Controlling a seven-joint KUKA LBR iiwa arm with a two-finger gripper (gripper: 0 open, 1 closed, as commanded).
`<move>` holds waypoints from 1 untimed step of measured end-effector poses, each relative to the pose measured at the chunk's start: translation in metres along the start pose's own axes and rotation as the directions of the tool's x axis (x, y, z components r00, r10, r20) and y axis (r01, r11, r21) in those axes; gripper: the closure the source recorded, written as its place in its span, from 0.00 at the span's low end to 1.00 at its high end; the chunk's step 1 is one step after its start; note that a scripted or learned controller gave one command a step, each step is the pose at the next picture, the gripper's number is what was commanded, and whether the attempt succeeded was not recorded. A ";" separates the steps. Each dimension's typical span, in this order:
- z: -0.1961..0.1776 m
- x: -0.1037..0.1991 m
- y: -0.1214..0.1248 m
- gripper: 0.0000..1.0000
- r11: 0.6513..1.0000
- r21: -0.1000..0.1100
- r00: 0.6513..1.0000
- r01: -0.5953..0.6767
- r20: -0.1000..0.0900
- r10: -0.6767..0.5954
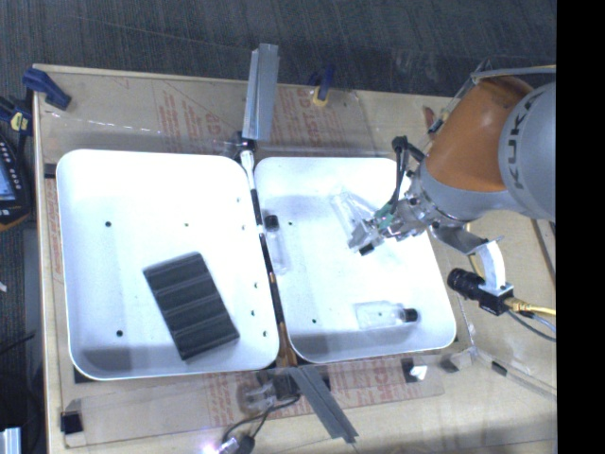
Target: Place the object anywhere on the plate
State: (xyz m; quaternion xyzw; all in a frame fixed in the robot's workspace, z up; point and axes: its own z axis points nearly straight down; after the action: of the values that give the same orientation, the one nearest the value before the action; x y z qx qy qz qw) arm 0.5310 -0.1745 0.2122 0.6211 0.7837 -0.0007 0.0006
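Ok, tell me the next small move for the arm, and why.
Probably lower the end effector toward the small clear bottle and grasp it. The bottle lies on the floor of the right bin, nearer the front, while the dark ridged plate sits in the left bin, so nothing can be placed yet.

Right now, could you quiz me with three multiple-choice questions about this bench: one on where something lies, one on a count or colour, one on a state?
1. Where does the dark ribbed plate lie?
A. In the left bin
B. In the right bin
C. On the bare bench

2. How many white bins stand on the bench?
A. One
B. Two
C. Three

3. How does the small clear bottle rest?
A. Standing upright
B. On its side
C. On the plate

Answers: 1 A, the plate sits in the left bin. 2 B, two bins stand side by side. 3 B, the bottle lies flat in the right bin, below the gripper.
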 end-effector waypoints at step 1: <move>0.044 0.041 0.100 1.00 0.982 0.003 0.982 -0.190 -0.003 0.190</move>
State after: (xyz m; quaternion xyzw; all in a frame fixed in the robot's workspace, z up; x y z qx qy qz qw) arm 0.6191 -0.1116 0.1677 0.6930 0.7209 -0.0010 -0.0014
